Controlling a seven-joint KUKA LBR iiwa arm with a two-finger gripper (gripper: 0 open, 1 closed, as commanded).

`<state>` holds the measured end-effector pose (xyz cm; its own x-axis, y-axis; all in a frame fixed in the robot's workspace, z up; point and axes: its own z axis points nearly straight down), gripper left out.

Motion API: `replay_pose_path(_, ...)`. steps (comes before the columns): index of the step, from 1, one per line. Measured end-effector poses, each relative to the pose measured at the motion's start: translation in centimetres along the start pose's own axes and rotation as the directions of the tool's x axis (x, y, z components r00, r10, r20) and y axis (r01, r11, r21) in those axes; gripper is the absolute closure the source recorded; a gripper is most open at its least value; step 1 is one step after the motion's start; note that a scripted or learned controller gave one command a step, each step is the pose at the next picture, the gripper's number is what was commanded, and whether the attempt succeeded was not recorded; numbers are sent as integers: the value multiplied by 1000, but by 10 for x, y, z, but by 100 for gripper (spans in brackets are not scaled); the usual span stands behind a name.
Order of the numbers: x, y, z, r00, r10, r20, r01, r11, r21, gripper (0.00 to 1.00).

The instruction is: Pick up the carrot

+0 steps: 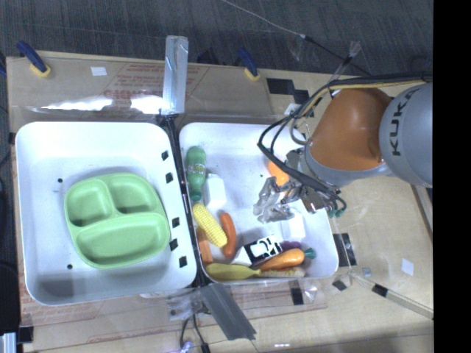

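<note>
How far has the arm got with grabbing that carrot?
Nothing looks done yet: the carrot lies at the near edge of the right bin, beside a black-and-white block. The gripper hangs above the bin's middle, apart from the carrot, nothing visibly between its fingers. Reaching, gripping and lifting remain.

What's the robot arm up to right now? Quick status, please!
Gripper over the right bin, nothing between its fingers. Carrot lies at the bin's near edge, untouched. Black-and-white block touches it; banana alongside.

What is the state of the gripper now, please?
Gripper: above the right bin, apart from the carrot; open or closed cannot be told.
</note>
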<state>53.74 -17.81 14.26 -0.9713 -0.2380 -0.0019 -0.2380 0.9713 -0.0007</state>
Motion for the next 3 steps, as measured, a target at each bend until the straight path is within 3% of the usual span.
replay_pose_path(1,-8,5,-13,993,118,0,-118,993,0,100)
replay_pose_path(3,-12,7,-34,995,103,7,-103,995,3,100)
